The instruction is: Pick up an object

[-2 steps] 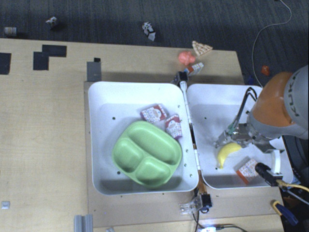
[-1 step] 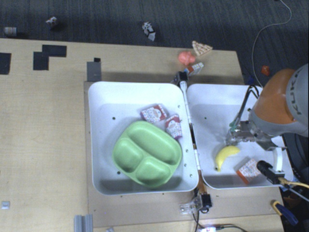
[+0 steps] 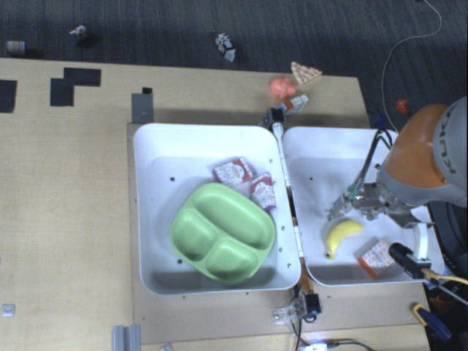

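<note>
A yellow banana (image 3: 341,235) lies in the right bin (image 3: 322,152), near its front. An orange-and-white packet (image 3: 376,257) lies just right of the banana. My gripper (image 3: 349,204) hangs low over the right bin, directly above the banana's upper end, with the grey arm and its orange band (image 3: 411,159) behind it to the right. In the left bin (image 3: 157,167) a green divided plate (image 3: 223,230) lies tilted, and two red-and-white packets (image 3: 234,172) (image 3: 262,190) sit at its far edge.
On the bench beyond the bins lie a pink ball (image 3: 282,88), a wedge-shaped item (image 3: 305,72) and a small red-and-white piece (image 3: 295,104). A black cable runs along the right side. Small bits of debris lie on the dark floor at the top.
</note>
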{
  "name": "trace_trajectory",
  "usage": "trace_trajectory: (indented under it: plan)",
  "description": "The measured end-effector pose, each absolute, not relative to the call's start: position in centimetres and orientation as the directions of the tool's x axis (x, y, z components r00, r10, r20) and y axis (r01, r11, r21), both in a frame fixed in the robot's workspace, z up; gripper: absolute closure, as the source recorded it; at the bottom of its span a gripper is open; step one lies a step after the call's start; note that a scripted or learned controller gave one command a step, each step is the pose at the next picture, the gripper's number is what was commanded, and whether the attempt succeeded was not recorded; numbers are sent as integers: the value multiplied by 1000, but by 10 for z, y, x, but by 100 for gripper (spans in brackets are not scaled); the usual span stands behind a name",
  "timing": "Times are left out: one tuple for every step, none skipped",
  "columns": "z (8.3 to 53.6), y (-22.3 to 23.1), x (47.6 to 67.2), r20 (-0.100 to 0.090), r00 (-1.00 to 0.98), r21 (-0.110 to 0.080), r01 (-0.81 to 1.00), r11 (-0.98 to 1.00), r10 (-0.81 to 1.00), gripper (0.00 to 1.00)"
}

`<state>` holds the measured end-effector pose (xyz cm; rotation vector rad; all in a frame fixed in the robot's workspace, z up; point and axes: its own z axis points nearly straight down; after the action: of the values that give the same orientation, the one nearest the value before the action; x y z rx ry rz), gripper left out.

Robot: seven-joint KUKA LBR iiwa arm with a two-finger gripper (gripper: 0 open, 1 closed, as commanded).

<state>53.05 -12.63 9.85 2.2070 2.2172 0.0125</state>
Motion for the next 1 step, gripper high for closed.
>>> trace_trajectory:
  plan:
    - [88, -104, 491, -5, 0, 15, 1000, 0, 1000, 0]
